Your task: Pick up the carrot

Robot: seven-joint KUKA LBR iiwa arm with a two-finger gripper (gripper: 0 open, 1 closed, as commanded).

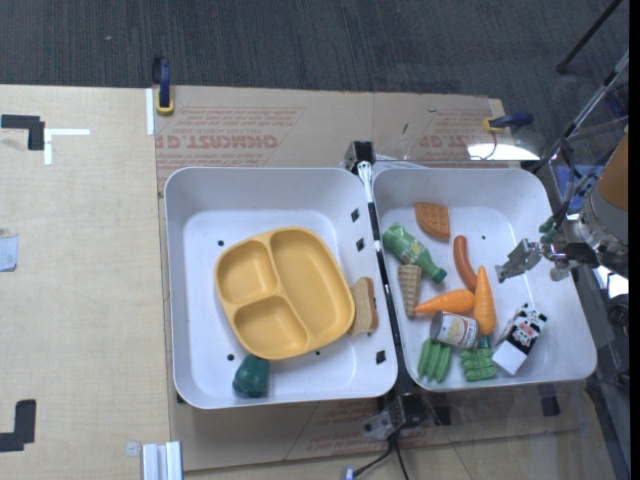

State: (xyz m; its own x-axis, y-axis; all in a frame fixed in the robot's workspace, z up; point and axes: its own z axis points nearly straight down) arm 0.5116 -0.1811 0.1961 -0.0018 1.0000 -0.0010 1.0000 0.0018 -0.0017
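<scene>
Gripper (522, 259) hovers over the right bin (560, 368); can't tell its state. Upright carrot (484, 300) lies just left of it, second carrot (445, 302) touching. Suggest approaching along its long axis, clear of the can (455, 329).

From my remote station I see the pale wooden worktop (70, 298) running across the view, with dark carpeted floor (300, 23) beyond its far edge. A brown printed cardboard sheet (260, 128) lies flat on it, held by a blue and yellow clamp (161, 86) at its far left corner and another clamp (508, 122) at its far right. On the cardboard sit the left shallow white bin (185, 298) and the right shallow white bin (520, 183), touching side by side.
</scene>
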